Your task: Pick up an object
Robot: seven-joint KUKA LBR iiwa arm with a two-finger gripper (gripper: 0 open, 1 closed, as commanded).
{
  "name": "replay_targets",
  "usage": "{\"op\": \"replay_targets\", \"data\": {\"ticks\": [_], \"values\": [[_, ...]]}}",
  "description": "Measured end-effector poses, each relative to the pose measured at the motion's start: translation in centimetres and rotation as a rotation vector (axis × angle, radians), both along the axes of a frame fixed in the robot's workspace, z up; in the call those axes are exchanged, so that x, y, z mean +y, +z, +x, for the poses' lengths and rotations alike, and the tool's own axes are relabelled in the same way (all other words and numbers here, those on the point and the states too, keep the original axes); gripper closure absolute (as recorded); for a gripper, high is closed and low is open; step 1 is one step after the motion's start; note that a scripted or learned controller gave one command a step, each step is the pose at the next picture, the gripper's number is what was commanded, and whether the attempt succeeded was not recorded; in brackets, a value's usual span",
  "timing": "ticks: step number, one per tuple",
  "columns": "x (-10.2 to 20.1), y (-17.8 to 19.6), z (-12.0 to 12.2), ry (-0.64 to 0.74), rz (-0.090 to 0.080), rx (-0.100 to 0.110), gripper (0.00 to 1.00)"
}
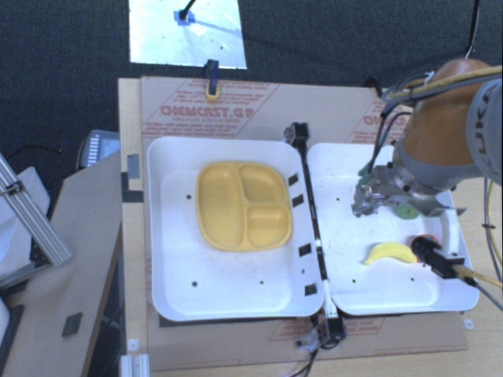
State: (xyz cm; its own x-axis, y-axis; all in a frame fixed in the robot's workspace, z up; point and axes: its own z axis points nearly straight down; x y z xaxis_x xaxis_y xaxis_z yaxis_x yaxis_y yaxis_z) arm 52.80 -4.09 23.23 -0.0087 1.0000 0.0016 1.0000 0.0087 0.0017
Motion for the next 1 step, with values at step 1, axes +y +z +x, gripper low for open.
{"op": "replay_targets", "data": {"ticks": [1], "values": [[5.34,-0.48,1.42,0.001,0.001,0.000,1.00]]}}
